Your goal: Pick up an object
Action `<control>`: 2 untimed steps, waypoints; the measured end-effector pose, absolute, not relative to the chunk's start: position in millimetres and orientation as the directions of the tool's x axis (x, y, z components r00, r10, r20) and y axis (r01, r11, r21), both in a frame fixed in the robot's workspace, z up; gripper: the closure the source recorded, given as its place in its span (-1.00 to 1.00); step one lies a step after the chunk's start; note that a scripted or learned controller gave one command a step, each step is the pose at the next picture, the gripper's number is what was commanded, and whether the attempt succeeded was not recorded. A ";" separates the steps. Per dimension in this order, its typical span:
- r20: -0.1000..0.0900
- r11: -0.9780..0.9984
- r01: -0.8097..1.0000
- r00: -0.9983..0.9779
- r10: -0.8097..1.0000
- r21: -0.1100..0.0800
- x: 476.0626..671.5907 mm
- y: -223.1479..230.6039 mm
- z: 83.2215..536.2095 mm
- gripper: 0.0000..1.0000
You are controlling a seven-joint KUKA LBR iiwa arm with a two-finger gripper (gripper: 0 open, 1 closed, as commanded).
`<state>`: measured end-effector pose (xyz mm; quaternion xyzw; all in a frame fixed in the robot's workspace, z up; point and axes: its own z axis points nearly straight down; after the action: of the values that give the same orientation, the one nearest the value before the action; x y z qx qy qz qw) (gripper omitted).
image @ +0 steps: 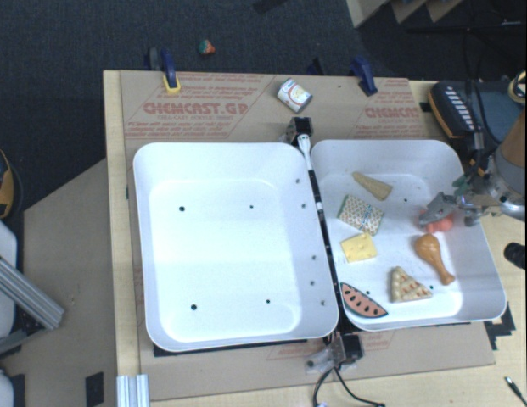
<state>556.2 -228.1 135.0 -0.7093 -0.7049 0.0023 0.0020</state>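
Watermelon slice (363,301), chicken leg (435,255), cheese (358,248) in right bin (467,305).

A small white crumpled packet (294,95) is lying on the brown cardboard sheet (246,108) beyond the bins. Two blue clamps (169,68) are gripping its far edge. A tiny orange-green ball (207,47) is sitting on the dark carpet (93,24) farther back.
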 end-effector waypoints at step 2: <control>-0.006 0.011 1.000 -0.011 1.000 0.025 588.4 -180.4 261.5 -1.00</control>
<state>588.4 -180.4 261.5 -0.7032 -0.7108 -0.0067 -0.0112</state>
